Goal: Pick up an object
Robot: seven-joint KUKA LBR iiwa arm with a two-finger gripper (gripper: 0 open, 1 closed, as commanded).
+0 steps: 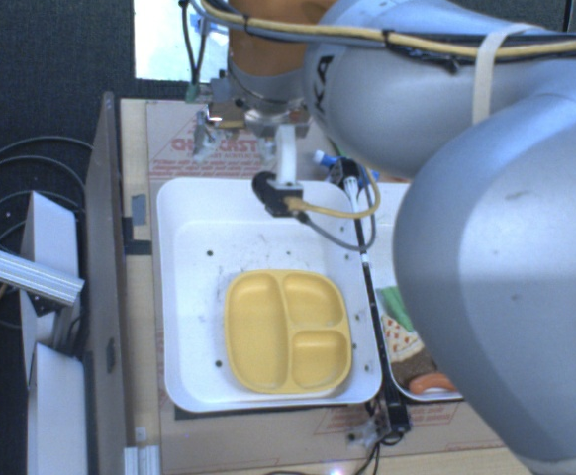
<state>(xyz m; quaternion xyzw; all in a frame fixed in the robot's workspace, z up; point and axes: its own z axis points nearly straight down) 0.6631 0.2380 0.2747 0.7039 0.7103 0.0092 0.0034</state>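
Bulky smooth grey arm (506, 265); orange band (273, 23) above wrist; yellow cable (417, 41) strung across; pale strap (485, 77) around casing.

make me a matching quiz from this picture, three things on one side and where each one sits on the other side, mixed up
Things:
1. yellow plate
2. orange item
3. gripper

Places:
A. at the near end of the right bin, beside the arm
B. above the far rim of the left bin
C. lying flat in the left bin

Pairs: 1-C, 2-A, 3-B
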